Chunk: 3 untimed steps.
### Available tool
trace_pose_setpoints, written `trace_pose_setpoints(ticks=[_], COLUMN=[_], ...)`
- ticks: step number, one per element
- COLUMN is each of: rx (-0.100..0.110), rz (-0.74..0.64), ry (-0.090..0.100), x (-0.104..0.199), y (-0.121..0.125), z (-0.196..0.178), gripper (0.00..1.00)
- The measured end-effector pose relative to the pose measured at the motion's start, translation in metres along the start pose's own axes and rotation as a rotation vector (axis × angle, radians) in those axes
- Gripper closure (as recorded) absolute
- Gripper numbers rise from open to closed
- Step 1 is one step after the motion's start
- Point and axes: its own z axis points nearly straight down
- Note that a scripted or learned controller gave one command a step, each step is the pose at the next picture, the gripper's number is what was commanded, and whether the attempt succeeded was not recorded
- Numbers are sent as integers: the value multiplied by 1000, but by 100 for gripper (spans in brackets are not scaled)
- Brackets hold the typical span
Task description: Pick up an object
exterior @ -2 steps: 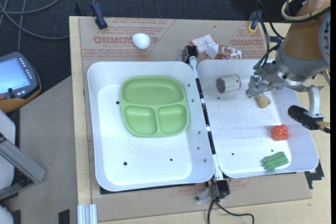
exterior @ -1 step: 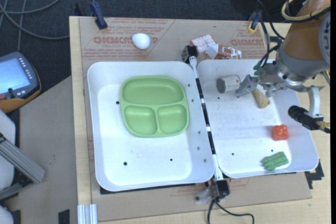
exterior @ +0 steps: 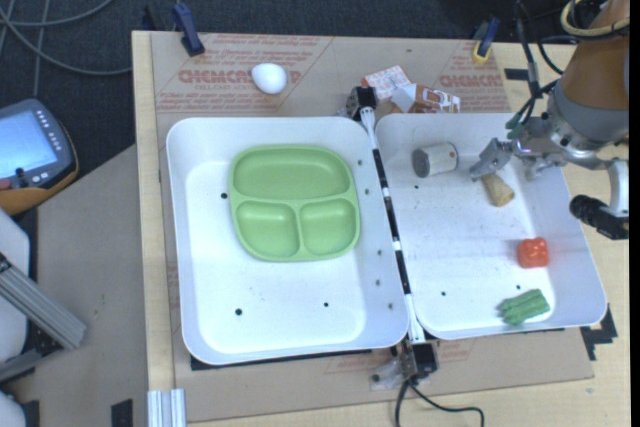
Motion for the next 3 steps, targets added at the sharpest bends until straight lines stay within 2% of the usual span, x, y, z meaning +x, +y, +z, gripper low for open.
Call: trace_pose_setpoints(ticks=[1,2,3], rx=[3,0,0], rz=[0,-2,-2], ry=[2,0,3], x=[-28,-28,55], y=[12,13,-18], z=[73,62,-28], gripper=[0,100,100])
